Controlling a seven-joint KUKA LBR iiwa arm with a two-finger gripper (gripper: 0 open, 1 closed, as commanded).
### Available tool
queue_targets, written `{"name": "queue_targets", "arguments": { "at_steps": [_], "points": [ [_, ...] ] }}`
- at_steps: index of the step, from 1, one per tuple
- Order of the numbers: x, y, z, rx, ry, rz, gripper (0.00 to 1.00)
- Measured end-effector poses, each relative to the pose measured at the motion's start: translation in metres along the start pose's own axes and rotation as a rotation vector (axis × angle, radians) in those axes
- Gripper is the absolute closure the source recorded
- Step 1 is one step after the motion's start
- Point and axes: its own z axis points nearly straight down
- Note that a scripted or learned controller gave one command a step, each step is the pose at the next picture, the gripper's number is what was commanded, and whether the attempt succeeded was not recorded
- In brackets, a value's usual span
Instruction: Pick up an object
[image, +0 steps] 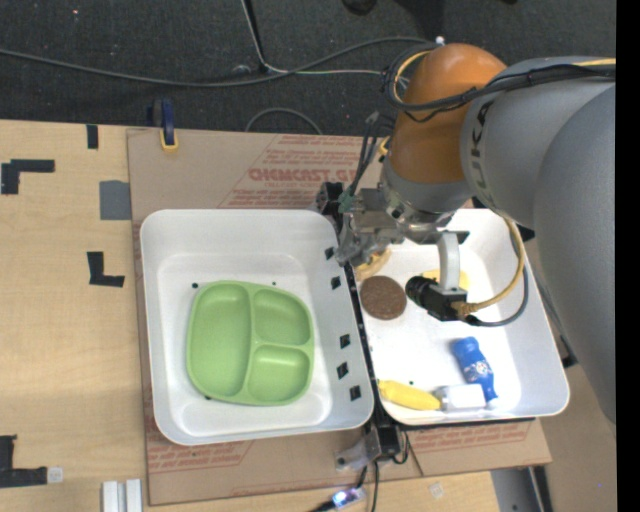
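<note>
The arm comes in from the upper right, and its gripper (358, 245) hangs low over the right bin's (520, 400) upper left corner, close to the wall between the two bins. A tan flat piece (376, 263) peeks out just beneath the gripper; whether they touch is unclear. In front of it lies a brown round disc (383, 298). Further forward in the same bin are a yellow banana (408, 396), a blue bottle (472, 366) and a white item (462, 399). A small yellow bit (430, 277) shows behind the arm's black fitting.
The left bin (165, 250) holds a green divided plate (251, 342). A black fitting with a looping cable (440, 298) hangs off the wrist over the right bin. Cardboard (270, 170) lies under both bins, with dark floor and cables behind.
</note>
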Motion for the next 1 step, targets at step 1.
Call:
{"name": "queue_targets", "arguments": {
  "at_steps": [1],
  "points": [
    [0.0561, -0.0007, 0.0144, 0.002, -0.001, 0.0, 1.0]
  ]
}}
